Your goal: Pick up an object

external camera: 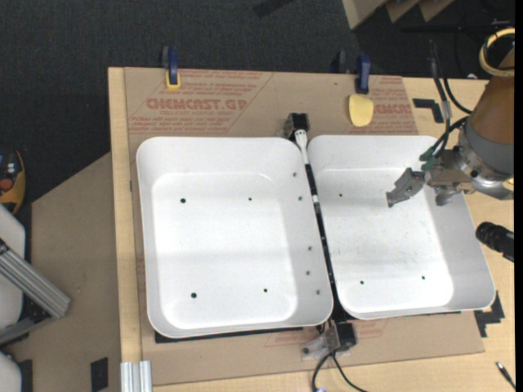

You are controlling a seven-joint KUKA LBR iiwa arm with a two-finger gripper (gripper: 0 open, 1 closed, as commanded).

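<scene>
We see two shallow white bins with rounded corners and smooth, slightly glossy walls lying side by side on a tabletop [122, 219] of pale brown board printed with red lettering. The left bin [155, 219] has a flat floor marked by a few small dark dots; the right bin [458, 292] has the same dots plus faint grey speckling. A thin dark strip [315, 211] runs along the seam where their rims meet.

The grey arm [490, 141] comes in from the right, its orange band rounded and matte above the wrist. The gripper [404, 189] is dull grey metal, angular, and hangs over the far part of the right bin, pointing left. Whether it is spread or closed we cannot tell, and we see nothing in it.

We can make out no loose object to pick up in either bin.

On the far edge of the board, two blue-handled clamps [171, 62] grip it, and a small pale yellow rounded piece [360, 110] lies just beyond the right bin.
</scene>
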